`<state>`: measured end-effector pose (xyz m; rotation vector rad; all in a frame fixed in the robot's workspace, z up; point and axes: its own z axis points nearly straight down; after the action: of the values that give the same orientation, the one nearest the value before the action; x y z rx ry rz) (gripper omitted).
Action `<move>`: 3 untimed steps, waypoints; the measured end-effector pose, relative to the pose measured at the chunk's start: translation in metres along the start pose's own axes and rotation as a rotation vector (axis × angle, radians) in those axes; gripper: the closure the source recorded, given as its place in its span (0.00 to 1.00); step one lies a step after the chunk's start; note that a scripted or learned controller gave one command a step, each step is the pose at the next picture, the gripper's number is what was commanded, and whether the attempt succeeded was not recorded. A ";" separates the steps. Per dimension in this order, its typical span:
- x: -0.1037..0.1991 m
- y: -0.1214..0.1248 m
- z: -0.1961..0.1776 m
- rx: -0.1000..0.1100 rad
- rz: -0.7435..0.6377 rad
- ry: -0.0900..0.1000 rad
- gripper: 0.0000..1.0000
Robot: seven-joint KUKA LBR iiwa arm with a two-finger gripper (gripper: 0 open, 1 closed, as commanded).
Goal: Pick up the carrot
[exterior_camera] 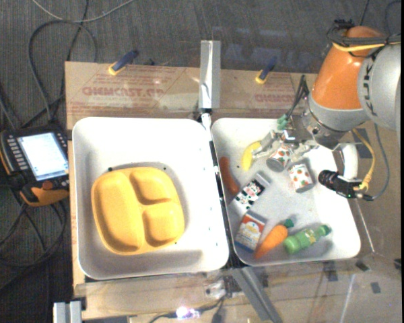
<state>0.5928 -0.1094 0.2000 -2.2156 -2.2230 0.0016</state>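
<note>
Two white bins sit side by side on a cardboard-topped bench over dark carpet strewn with cables — a teach pendant [37, 157] lies off the left edge. The left bin [81, 247] carries a yellow divided tray [140, 208]. In the right bin [350, 244], the carrot [272, 239] lies near the front edge, beside a green bottle [306, 239]. The gripper [285, 142] hangs over the far edge — its opening I cannot tell.
</note>
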 end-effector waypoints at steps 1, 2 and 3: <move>-0.001 -0.063 0.072 -0.013 -0.231 -0.003 0.00; -0.053 -0.104 0.093 -0.001 -0.421 -0.001 0.00; 0.000 -0.109 0.005 -0.002 -0.592 0.000 0.00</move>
<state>0.4839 -0.1098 0.1954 -1.4708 -2.7737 -0.0018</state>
